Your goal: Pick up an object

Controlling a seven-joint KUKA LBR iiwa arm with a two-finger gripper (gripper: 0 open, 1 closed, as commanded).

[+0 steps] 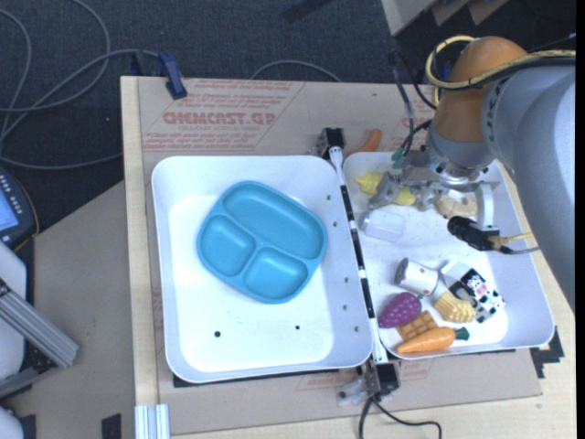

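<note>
gripper (409, 193) is low in the right bin (530, 329), at its far left corner, beside a yellow toy (368, 183). can't tell its opening or whether it holds anything, wrist blocks the view. centre over the toy, clear of the bin wall, before closing.

I can read red print on my bench (224, 112), behind the bins: "CHEMCAST GP"; the smaller red lines around it are too blurred to read.
</note>
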